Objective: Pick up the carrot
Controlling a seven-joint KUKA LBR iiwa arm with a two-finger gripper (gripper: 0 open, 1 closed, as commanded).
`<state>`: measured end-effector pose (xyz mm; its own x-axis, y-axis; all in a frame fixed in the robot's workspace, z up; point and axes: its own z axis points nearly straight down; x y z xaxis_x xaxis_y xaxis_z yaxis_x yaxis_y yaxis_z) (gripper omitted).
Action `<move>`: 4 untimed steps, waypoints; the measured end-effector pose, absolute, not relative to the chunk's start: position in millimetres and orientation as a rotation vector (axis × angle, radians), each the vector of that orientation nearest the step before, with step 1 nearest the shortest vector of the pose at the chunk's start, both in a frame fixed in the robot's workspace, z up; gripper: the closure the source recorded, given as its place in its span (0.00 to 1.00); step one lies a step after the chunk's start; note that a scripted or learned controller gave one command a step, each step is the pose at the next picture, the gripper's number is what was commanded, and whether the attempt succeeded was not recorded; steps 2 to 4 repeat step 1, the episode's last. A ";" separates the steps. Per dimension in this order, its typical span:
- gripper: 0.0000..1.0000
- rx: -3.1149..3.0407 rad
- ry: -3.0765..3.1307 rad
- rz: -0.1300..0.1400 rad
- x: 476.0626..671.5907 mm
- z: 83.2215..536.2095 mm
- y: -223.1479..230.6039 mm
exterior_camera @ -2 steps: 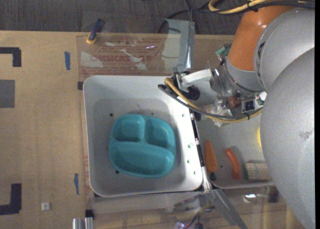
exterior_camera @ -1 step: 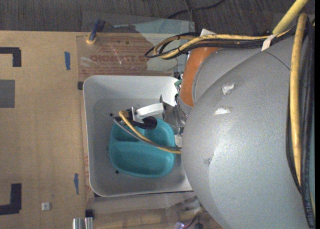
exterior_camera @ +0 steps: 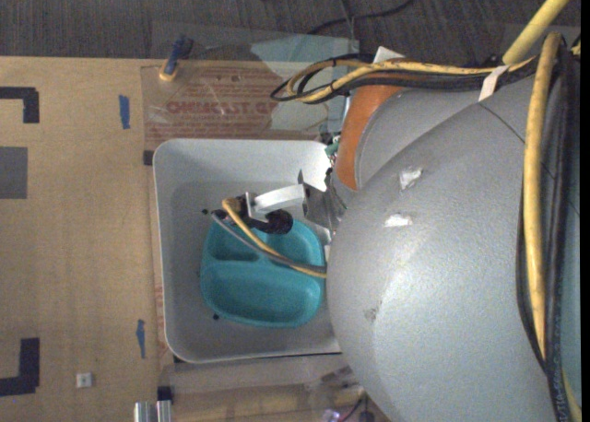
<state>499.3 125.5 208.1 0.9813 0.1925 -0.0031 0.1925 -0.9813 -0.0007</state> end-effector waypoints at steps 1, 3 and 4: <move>1.00 -3.124 -0.318 0.010 509.5 183.7 82.4; 1.00 -3.124 -0.318 0.010 509.5 183.7 82.4; 1.00 -3.124 -0.318 0.010 509.5 183.7 82.4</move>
